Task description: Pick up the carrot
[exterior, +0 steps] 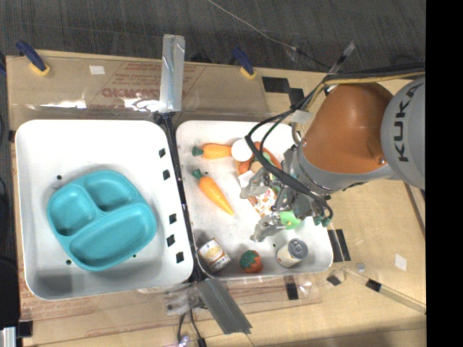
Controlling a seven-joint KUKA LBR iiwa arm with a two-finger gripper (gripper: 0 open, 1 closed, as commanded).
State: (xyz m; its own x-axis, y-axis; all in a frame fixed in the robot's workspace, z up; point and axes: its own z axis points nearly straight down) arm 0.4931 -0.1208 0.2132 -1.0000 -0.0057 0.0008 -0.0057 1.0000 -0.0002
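The carrot (215, 194) lies left of the gripper (269, 207). It looks light, stiff and smooth; grip its thick middle. Finger state: cannot tell.

- This is a robotics lab or test bench, not a home or kitchen.
- A grey industrial arm (362, 139) with an orange band reaches in from the right, with black cables looped around its wrist.
- Two shallow white bins (29, 194) sit side by side on a cardboard-covered bench (376, 266), fixed with blue clamps (32, 56) and black tape.
- The right bin holds toy food, among them plastic carrots (215, 194) and small cans (213, 254).
- The left bin holds a teal divided plate (101, 219).
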